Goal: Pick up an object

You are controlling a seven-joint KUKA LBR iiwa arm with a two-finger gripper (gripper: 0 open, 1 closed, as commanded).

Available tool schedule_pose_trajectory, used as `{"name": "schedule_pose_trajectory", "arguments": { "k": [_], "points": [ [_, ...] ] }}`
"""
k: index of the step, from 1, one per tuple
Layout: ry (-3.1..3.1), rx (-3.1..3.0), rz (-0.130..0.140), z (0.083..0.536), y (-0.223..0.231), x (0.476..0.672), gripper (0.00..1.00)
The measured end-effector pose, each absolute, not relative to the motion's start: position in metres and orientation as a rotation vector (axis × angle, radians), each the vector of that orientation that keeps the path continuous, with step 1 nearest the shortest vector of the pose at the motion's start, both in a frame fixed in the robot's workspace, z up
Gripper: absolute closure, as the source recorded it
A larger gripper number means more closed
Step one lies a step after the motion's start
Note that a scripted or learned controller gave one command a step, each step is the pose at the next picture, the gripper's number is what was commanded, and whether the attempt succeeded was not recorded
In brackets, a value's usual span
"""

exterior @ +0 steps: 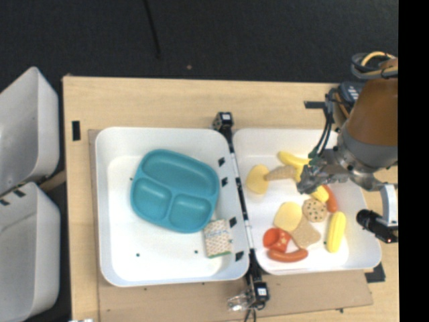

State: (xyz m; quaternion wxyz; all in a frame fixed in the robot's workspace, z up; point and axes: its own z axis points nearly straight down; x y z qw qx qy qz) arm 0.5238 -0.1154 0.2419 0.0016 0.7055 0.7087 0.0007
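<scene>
The right white bin (263,138) holds several toy foods: a yellow banana (293,158), a yellow round piece (257,179) with a beige stem, a speckled cookie (314,210), a pale yellow wedge (287,216), a red tomato (273,237), a red sausage (289,254), a tan bread slice (308,234), a yellow corn cob (335,231) and an orange piece (327,195). My gripper (310,180) hangs low over the middle of this bin, just right of the beige stem and above the cookie. Its dark body hides the fingertips.
In the left bin (114,250) a blue divided plate (175,190) lies beside a small patterned block (218,237) near the divider. Black clips sit on the divider between the bins. The arm's orange band fills the upper right over the bench.
</scene>
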Motion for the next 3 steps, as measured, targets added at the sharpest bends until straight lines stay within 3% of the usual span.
{"name": "schedule_pose_trajectory", "arguments": {
  "k": [2,3],
  "points": [
    [2.228,2.212,0.005,0.257,-0.025,0.593,1.0],
    [2.227,2.215,0.001,0.239,0.016,0.62,1.0]
  ]
}}
